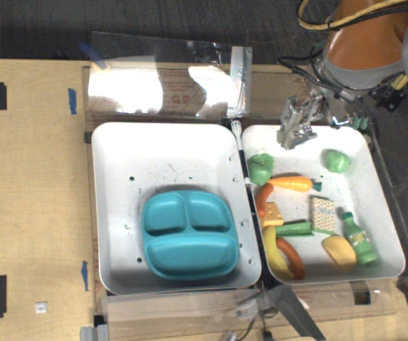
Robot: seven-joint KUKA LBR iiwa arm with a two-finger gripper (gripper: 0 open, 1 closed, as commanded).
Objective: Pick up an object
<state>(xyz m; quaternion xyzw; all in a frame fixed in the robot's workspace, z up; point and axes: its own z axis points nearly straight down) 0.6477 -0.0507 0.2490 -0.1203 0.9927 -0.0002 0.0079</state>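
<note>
bins of smooth white plastic: left bin (111, 190) bears a glossy teal compartment tray (188, 234); right bin (382, 212) holds small plastic toy foods, including a tapered orange carrot (291, 184). metal gripper (298, 135) hovers at its far edge, fingers spread, pinching nothing.

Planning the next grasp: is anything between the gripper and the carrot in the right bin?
Nothing visible. The gripper hangs above the right bin's far edge; bare white floor separates it from the carrot.
</note>
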